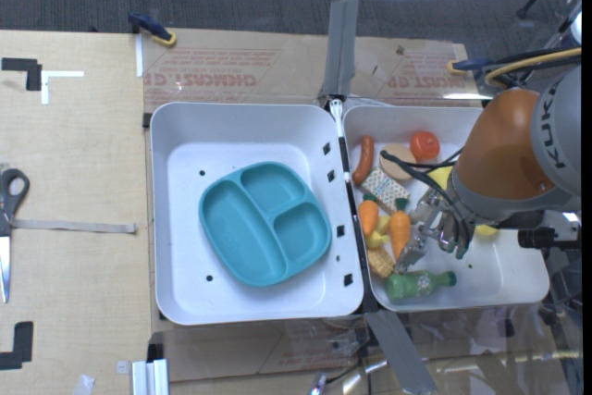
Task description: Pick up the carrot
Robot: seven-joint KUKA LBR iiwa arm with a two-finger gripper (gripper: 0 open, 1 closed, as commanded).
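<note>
Orange carrot (399,233) lies in the right bin (518,287), long axis running near to far, just left of the hand (427,237). I cannot tell the hand's state.

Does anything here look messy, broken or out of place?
Nothing looks broken or spilled. The toy food is jumbled in the right bin: a carrot, a sausage, a tomato and a green bottle lying on its side. The blue tray sits askew in the left bin.
</note>
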